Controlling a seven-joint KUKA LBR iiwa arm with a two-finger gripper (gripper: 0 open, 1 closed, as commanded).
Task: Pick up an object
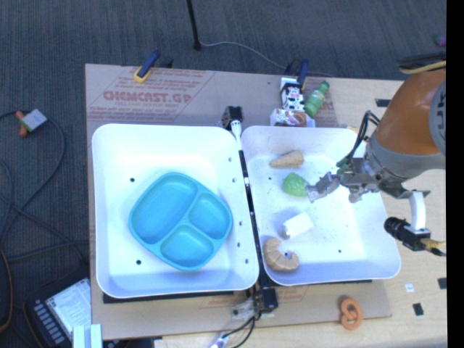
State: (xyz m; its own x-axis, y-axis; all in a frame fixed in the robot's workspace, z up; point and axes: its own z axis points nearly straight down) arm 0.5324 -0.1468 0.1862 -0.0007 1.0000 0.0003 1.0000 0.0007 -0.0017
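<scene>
- While the grey arm [417,125] with its orange band reaches in from the right, the tool [328,185] hangs over the right bin [377,267], just right of the green object [295,185].
- Whether the tool's tips are spread or closed cannot be told from this slanted view, and nothing is seen gripped in it.
- Using the green object as landmark: a tan cone-shaped piece [287,159] lies just above it, toward the bin's far wall.
- A white block [297,225] lies below the green object, near the bin's middle.
- A croissant-like pastry [280,255] sits further below, at the near left corner.
- Left of the green object, across the divider, the left bin [116,151] holds a blue sectioned plate [181,220].
- Beyond the green object, a small green bottle [315,98] lies on the bench [145,96].
</scene>
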